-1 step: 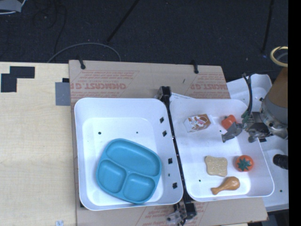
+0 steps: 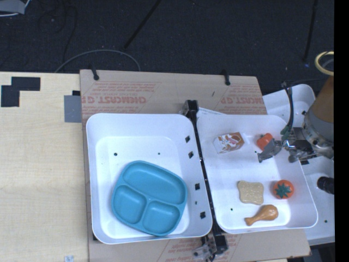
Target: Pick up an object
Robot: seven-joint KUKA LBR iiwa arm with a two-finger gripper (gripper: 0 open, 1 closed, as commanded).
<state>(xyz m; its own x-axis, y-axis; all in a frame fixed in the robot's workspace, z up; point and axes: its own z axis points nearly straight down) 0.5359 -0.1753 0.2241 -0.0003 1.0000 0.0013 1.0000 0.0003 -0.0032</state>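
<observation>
The gripper [image 2: 279,149] is hanging over the right bin [image 2: 229,214], close to its right wall and toward the far edge. Two dark fingers [image 2: 268,153] poke out leftward. I honestly can't tell if they're spread or closed, the shapes blur together at that angle.

Closest thing to it is a small orange-red toy [image 2: 264,141], just beside the finger tips on the far side. Can't make out whether it's touching them, and part of it may be tucked behind the finger, so no clue what it really is.

Other stuff in the same bin:
- a little packet with red and white print [image 2: 229,142], left of the gripper near the far edge, well clear of it
- a toy tomato [image 2: 283,189] near the right wall, on the near side of the gripper
- a tan bread slice [image 2: 250,192] left of the tomato
- a toy chicken drumstick [image 2: 262,215] by the near right corner

The left bin [image 2: 103,130] holds a blue divided plate [image 2: 149,197], three compartments, sitting toward the near edge.

The arm [image 2: 327,108] is cut off at the right side, so just the wrist area and some cabling show.
</observation>
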